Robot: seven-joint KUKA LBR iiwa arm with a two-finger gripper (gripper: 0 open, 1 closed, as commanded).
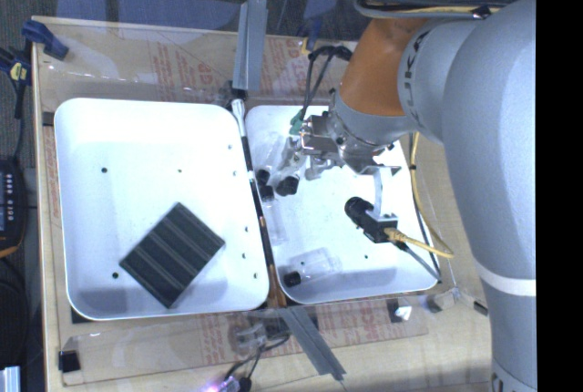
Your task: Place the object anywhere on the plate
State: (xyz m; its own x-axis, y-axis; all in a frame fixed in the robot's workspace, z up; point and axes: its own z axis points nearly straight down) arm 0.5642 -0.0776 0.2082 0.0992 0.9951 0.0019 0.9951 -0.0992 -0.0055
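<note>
The plate (173,253) is a dark ribbed square lying flat in the front part of the left bin (91,135). A small clear object with a black end (311,266) lies near the front wall of the right bin (401,276). My gripper (277,180) is low over the left side of the right bin, close to the divider between the bins. Its two black fingertips (288,185) stand apart and I see nothing between them. The clear object lies well in front of the gripper, apart from it.
The grey arm with its orange band (383,62) covers the back right of the right bin. A black fitting with a yellow cable (369,219) hangs off the wrist over that bin. Clamps and brackets (248,44) sit on the bench around the bins.
</note>
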